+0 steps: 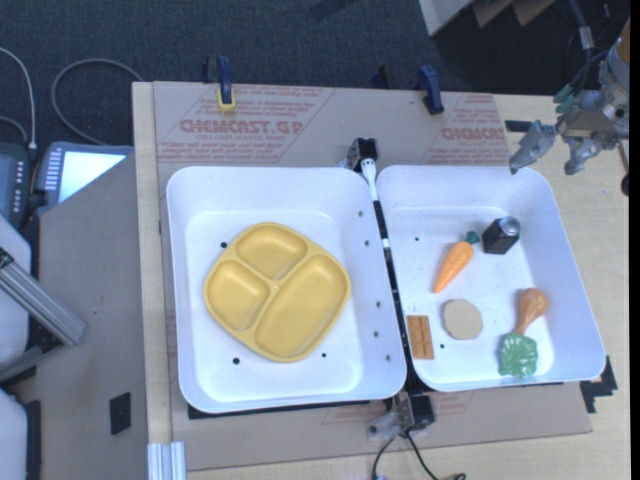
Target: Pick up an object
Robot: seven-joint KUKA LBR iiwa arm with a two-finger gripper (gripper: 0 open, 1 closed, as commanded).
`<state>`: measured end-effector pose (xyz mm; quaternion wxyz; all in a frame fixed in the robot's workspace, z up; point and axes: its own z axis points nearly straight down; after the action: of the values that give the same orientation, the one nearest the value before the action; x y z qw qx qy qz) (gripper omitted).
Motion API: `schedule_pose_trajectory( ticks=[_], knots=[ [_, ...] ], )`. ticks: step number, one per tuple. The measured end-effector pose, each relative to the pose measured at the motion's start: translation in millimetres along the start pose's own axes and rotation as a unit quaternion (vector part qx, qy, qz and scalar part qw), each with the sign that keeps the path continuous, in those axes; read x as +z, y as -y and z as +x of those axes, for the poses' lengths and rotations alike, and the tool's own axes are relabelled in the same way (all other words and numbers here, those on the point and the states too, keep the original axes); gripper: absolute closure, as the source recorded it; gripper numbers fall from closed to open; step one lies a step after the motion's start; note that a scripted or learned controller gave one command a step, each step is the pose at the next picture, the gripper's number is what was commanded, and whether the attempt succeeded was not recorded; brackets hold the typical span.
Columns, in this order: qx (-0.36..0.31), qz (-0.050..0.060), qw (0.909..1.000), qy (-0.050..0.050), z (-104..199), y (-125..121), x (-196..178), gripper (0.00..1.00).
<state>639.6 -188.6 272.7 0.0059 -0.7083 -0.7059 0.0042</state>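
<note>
The end effector [553, 155] hangs spread wide above the right bin's [570, 238] far edge, holding nothing. The carrot [453, 264] lies amid bare floor.

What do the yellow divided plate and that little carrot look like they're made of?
The yellow plate looks like moulded plastic: even colour, rounded compartment ridges, a soft satin sheen. The carrot seems to be a plastic toy, smooth, uniformly orange, with a bright green tip; it could be rubber, the view can't settle that.
</note>
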Motion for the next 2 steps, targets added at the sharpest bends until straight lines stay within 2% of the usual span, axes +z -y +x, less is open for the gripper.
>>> schedule_pose_trajectory(
  ticks=[1,2],
  knots=[
    [-0.002,-0.007,1.0,0.001,1,-2,-9,0.0],
    [-0.002,-0.005,1.0,0.001,2,-3,33,0.0]
  ],
)
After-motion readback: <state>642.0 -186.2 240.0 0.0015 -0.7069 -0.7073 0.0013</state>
